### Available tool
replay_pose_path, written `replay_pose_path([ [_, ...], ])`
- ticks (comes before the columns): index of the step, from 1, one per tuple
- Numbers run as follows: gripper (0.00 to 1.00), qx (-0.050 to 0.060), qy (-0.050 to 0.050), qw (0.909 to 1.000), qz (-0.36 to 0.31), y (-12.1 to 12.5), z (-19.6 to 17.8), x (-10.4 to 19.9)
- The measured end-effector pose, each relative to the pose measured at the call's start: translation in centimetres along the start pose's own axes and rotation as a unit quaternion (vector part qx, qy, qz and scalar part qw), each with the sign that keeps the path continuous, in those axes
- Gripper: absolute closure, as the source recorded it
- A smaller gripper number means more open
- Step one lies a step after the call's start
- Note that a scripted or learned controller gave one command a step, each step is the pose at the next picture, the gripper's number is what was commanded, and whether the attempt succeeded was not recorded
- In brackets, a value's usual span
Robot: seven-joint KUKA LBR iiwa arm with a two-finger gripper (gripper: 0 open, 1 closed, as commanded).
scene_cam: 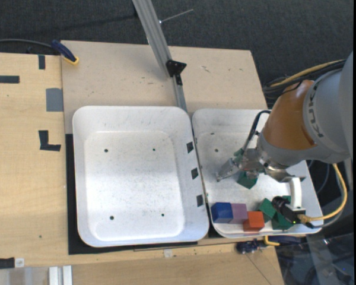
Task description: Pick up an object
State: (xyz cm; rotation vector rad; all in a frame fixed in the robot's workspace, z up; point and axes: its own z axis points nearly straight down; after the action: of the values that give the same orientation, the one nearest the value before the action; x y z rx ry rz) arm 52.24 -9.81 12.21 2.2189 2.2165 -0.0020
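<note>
Camera view looks down at a slant on a pale wooden table [124, 76] bearing two shallow white bins side by side. Reaching in from the right, the grey arm [329, 114] with its orange band bends over the right bin [222, 129], and the tool [232, 170] sits low over the middle of that bin's floor, pointing toward the left bin [136, 171]. Whether the tool is wide or narrow cannot be told from this angle, nor whether it grips anything. A teal piece [247, 181] lies right at the tool, partly under the wrist; whether the two touch is unclear. Along the near wall of the right bin a row of small blocks is gathered: a blue cube [222, 211] at the left, a purple block [240, 211] touching it, an orange block [254, 220] just beside that, and a green block [267, 206] with a second green block [281, 221] toward the near right corner.
</note>
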Motion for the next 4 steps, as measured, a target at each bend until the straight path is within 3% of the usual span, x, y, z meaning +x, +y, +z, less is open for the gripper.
replay_pose_path([
  [1, 1.0, 0.0, 0.002, 1.0, -0.001, 0.1, -1.2, 0.1],
  [3, 1.0, -0.001, 0.002, 1.0, -0.001, -0.4, -12.4, 0.3],
  [4, 1.0, 0.002, 0.003, 1.0, -0.004, 2.5, -11.3, 5.4],
])
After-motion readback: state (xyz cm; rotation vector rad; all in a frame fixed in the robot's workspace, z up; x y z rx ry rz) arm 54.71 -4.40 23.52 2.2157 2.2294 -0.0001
